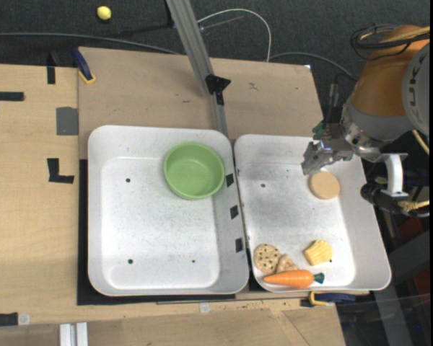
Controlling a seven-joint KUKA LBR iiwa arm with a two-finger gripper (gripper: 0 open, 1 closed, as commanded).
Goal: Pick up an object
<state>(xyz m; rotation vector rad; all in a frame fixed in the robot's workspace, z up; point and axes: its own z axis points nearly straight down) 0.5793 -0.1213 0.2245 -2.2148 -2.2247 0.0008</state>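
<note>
Bins (101, 193) hold a round green bowl (194, 170) left, and tan disc (324, 186), cookie (265, 256), cheese wedge (318, 251), carrot (292, 278) right; pincer (316, 158) grip state unreadable.

tan bench (166, 85), two white bins (105, 193) side by side

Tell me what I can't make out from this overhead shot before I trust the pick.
- Gripper, camera view: finger state unreadable, too small and dark against the wrist.
- Round tan piece: contact with the gripper unclear; they sit close together.
- Cookie and carrot: too small to tell whether they touch.
- Arm: cut off by the right edge.
</note>
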